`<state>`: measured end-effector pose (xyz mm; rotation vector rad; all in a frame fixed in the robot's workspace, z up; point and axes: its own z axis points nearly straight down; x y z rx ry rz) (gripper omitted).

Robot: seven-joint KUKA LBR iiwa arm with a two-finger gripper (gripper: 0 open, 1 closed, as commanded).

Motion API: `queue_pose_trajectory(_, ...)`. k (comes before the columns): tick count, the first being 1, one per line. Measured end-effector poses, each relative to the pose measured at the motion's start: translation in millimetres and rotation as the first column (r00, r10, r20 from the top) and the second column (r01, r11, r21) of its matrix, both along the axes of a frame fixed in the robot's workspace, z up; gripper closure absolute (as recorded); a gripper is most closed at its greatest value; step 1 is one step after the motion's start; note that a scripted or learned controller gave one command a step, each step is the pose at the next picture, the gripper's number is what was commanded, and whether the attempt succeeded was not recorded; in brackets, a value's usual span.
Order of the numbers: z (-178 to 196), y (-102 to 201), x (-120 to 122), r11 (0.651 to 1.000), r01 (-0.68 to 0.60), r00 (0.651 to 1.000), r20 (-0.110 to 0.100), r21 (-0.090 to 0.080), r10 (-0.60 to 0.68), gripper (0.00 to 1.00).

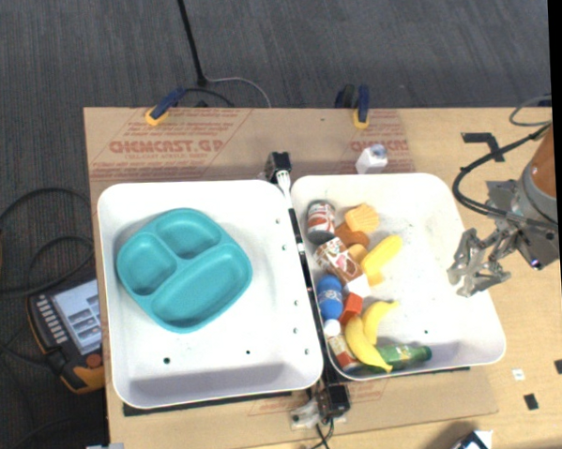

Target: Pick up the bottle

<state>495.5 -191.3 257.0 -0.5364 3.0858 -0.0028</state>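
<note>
A dark green bottle [406,356] lies on its side near the front wall of the right bin [475,342], its neck partly under a yellow banana [362,337]. A small blue bottle-like container [330,296] lies among the toys at the bin's left side. My gripper [475,282] hangs over the right part of that bin, well to the right of the pile and behind the green bottle. It looks open, with nothing between its fingers.
The right bin's left side holds a can [318,221], an orange piece [361,220], a second banana [383,257] and a small carton [336,256]. A teal divided plate [183,268] sits in the left bin [129,368]. Clamps and cables lie around the bench.
</note>
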Motion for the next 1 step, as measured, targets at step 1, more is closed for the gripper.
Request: queue_pose_trajectory(1,10.0,0.4,1.0,1.0,0.002,1.0,0.003,0.0,-0.002,1.0)
